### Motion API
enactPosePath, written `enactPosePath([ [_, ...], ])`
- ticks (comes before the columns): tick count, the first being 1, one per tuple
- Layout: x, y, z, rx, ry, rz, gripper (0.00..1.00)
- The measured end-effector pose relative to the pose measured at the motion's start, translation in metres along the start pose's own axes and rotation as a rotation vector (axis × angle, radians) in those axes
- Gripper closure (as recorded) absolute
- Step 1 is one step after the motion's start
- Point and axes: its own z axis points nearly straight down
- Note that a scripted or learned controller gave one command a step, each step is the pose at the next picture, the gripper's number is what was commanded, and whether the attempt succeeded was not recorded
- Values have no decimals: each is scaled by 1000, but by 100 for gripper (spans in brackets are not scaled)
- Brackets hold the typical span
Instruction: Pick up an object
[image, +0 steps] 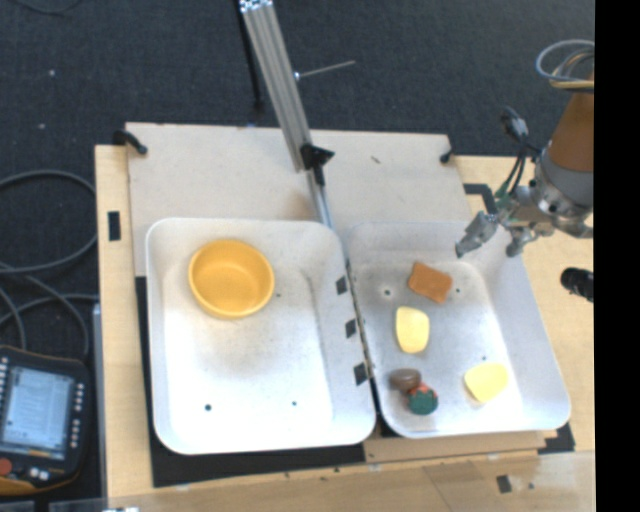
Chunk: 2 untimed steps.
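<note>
Objects for picking lie in the right bin (530, 330); your claw (494, 238) hangs over its far right corner.

From the overhead camera you see the claw's two fingers spread apart, with nothing between them and touching nothing. Your arm (572, 150) reaches in from the right, wrist above the bin's rim. Below it sit a brown block (431, 282), a pale yellow piece (412, 330), a yellow wedge (486, 382), a brown lump (404, 379) and a green and red piece (423, 400) just beside it. A yellow bowl (231, 277) rests in the left bin (250, 400) on the counter (220, 170).
</note>
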Motion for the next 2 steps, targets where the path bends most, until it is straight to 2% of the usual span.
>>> enactPosePath([
  [1, 0, 0, 0, 1, -1, 0, 0],
  [2, 7, 1, 48, 5, 0, 1, 0],
])
